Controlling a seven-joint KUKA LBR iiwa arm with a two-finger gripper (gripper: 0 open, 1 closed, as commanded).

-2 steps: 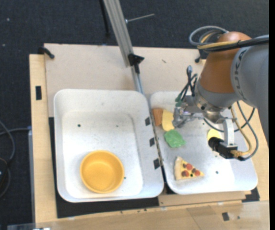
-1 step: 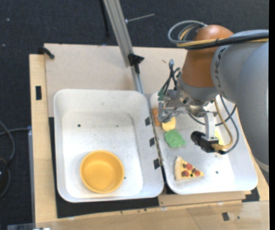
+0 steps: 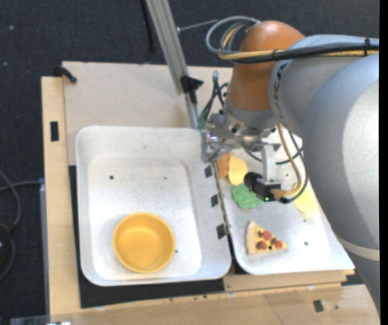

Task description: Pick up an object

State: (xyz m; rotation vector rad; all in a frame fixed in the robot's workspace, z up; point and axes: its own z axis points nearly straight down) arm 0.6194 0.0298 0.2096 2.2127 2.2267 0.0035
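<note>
The arm reaches down into the right bin (image 3: 295,257), its orange band and grey wrist covering most of the bin's far part. The gripper (image 3: 242,156) hangs low over the bin's left side, just above a yellow-orange toy food piece (image 3: 235,168). A green toy (image 3: 246,197) lies right below that piece. A pizza slice toy (image 3: 264,240) rests near the bin's front. A pale yellow object (image 3: 306,202) peeks out beside the arm on the right. A black part with cables sits at the wrist, next to the green toy.
The left bin (image 3: 99,147) holds a yellow bowl (image 3: 143,242) near its front. A slanted metal rail (image 3: 170,42) runs from the top of the view down to the bins' shared edge. The bench's bare board (image 3: 126,93) lies behind the bins.
</note>
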